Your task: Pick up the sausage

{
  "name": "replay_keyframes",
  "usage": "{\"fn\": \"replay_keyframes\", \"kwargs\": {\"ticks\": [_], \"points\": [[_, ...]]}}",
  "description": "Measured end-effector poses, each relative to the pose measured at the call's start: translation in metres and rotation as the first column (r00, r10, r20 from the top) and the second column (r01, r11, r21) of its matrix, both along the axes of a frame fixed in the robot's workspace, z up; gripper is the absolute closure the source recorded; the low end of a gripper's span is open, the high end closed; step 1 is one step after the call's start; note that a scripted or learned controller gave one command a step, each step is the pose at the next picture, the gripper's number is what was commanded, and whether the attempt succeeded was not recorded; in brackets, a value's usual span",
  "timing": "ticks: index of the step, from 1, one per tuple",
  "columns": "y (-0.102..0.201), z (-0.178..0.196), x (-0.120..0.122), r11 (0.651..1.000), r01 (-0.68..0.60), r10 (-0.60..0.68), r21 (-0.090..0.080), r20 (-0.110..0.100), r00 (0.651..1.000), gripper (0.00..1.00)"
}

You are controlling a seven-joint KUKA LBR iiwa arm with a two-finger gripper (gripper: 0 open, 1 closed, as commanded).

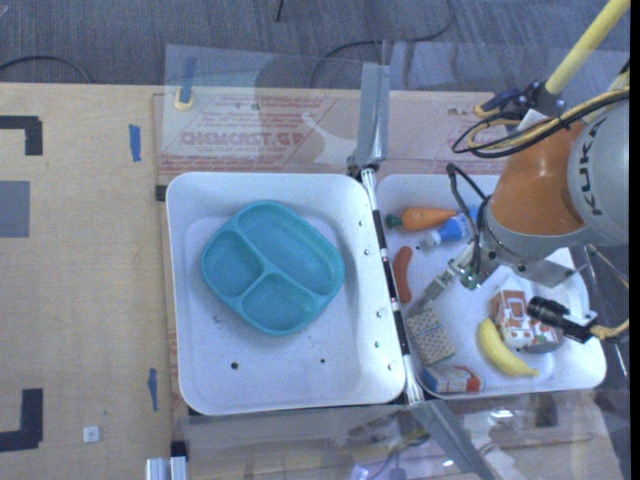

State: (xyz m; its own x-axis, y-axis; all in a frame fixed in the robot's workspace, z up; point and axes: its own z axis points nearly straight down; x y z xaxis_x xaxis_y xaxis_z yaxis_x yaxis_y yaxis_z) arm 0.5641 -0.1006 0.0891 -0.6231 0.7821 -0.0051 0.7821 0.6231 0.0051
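The sausage (402, 272) is a short reddish-orange link lying lengthwise close to the left wall of the right bin (590, 368). My gripper (437, 290) hangs low inside this bin, just right of the sausage and a little nearer the front, slanting down toward the lower left. Nothing shows held in it. The arm's orange band and grey wrist cover the bin's upper right part.
An orange carrot (428, 217) and a blue bottle (452, 232) lie at the back of the right bin. A waffle-like square (431, 336), a banana (504, 350), a red-and-white box (512, 314) and a small packet (452, 378) lie toward the front. The left bin (200, 368) holds a teal divided plate (272, 266).
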Motion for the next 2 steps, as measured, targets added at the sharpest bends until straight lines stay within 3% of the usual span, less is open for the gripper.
{"fn": "replay_keyframes", "kwargs": {"ticks": [1, 2], "points": [[-0.003, -0.002, 0.077, 0.982, 0.191, -0.191, 0.0, 0.001, 0.982, 0.0], [-0.003, 0.012, 0.079, 0.982, 0.189, -0.189, -0.002, 0.011, 0.982, 1.0]]}}
